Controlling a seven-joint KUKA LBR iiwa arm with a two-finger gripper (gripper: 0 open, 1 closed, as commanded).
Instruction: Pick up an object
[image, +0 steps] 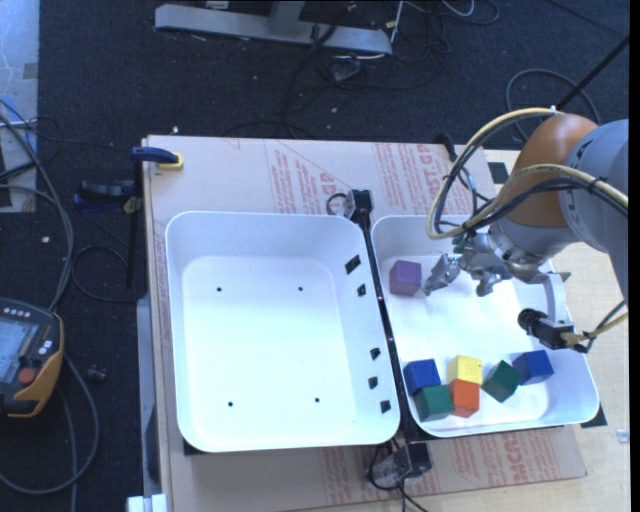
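Note:
A purple block (405, 277) lies in the upper left of the right bin (575, 400). My gripper (462, 280) hangs just to the right of it, over the bin's upper middle, open with nothing between its fingers. Its left finger (438, 277) is close to the purple block, with a small gap between them. Along the bin's front edge sits a cluster of blocks: blue (421, 374), green (434, 401), yellow (466, 368), orange (465, 397), a second green (500, 381) and a second blue (533, 366).
The left bin (190, 330) stands beside the right one, sharing a dark divider with clips (375, 300). Yellow and grey cables (470, 170) loop off the arm above the right bin. A teach pendant (25, 360) rests on the floor at the left.

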